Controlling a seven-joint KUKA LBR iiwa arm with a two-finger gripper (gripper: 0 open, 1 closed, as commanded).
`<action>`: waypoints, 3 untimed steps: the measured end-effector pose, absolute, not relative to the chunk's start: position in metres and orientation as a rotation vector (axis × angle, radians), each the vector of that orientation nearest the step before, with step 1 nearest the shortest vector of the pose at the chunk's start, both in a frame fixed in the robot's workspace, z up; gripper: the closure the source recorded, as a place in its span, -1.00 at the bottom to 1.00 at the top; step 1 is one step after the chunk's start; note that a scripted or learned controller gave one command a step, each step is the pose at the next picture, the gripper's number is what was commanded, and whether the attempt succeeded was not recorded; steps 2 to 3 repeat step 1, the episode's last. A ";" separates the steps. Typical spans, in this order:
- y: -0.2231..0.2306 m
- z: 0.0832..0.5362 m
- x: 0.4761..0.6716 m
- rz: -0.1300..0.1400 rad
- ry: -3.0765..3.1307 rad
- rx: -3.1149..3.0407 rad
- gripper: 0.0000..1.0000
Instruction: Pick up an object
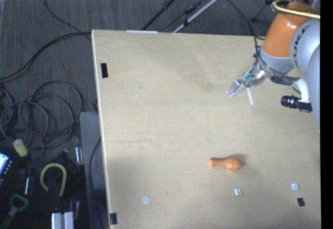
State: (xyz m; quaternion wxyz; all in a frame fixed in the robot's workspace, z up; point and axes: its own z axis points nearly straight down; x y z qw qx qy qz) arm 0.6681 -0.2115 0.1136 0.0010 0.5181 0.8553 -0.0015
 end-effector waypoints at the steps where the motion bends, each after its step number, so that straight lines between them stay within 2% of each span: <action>1: -0.187 0.154 0.669 0.002 2.612 1.743 1.00; 3: -0.187 0.154 0.669 0.002 2.612 1.743 1.00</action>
